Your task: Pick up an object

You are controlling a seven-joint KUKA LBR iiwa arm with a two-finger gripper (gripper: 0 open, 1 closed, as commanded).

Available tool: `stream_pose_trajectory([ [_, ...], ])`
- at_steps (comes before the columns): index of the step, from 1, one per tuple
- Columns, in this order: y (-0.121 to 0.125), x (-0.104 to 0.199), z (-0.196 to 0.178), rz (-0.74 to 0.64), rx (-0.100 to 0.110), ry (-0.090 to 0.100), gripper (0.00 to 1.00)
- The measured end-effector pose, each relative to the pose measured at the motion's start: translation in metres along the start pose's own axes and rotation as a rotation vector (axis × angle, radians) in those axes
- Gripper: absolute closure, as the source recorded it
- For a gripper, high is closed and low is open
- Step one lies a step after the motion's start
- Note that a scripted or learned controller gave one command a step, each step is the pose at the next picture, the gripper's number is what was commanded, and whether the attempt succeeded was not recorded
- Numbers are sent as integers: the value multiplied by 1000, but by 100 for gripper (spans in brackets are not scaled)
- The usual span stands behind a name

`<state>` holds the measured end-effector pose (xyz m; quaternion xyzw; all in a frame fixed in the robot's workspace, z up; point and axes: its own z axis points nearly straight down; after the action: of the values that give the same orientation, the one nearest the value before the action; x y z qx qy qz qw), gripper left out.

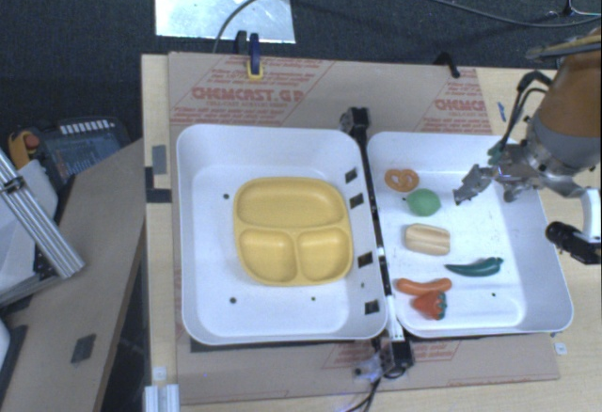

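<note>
Two shallow white bins side by side on the bench (155, 241). Left bin (202, 166): holds a yellow sectioned tray (287, 229), lying flat near its middle. Right bin (541, 302): holds six small food items, grouped in its left half. Listed from far to near: an orange pretzel (402, 180) close to the far left corner; a green round item (423, 202) just beside it; a tan bread roll (427, 238) near the middle; a dark green pepper (475, 265) to the right of the roll, lying across; an orange sausage-like item (422, 286); a red and green item (431, 305) touching or nearly touching the sausage on its near side. Pincer (468, 188) above the far part of the right bin, right of the green round item, tilted toward the left. Nothing seen between the fingers; open or closed not determinable at this angle. All items resting on the bin floor.
</note>
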<state>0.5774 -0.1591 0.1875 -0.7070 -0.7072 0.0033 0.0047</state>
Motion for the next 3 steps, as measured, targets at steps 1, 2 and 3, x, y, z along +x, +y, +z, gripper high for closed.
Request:
stream_pose_trajectory([
  [1, 3, 0, -7, -3, -12, -2, 0],
  [2, 6, -5, 36, -1, -10, -2, 0],
  [3, 3, -9, 79, -1, -9, -2, 0],
])
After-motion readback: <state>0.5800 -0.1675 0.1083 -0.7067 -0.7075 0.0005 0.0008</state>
